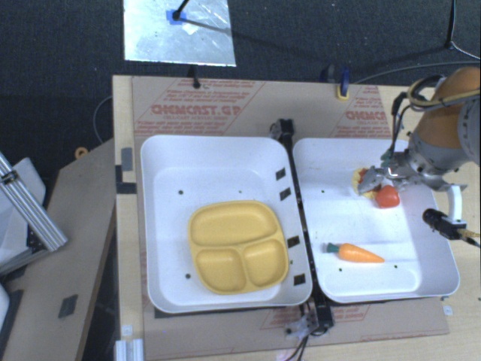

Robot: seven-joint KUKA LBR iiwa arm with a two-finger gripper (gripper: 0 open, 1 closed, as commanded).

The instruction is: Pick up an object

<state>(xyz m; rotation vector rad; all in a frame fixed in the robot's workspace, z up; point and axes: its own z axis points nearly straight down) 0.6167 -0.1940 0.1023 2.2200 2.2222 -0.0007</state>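
In the right bin (421, 277) a toy carrot (359, 253), orange with a green stem, lies near the front. A small red round object (388, 197) rests toward the bin's back right, with a yellow-and-red piece (361, 177) just to its left. My gripper (376, 180) is low in this bin, directly over these two pieces and touching or nearly touching them. The arm's grey wrist and orange band (451, 119) rise behind it at the right edge.
The left bin (173, 164) holds a yellow three-compartment plate (237, 245). A black divider with clips (294, 201) runs between the bins. A black cable end (443, 222) hangs over the right bin's right rim.
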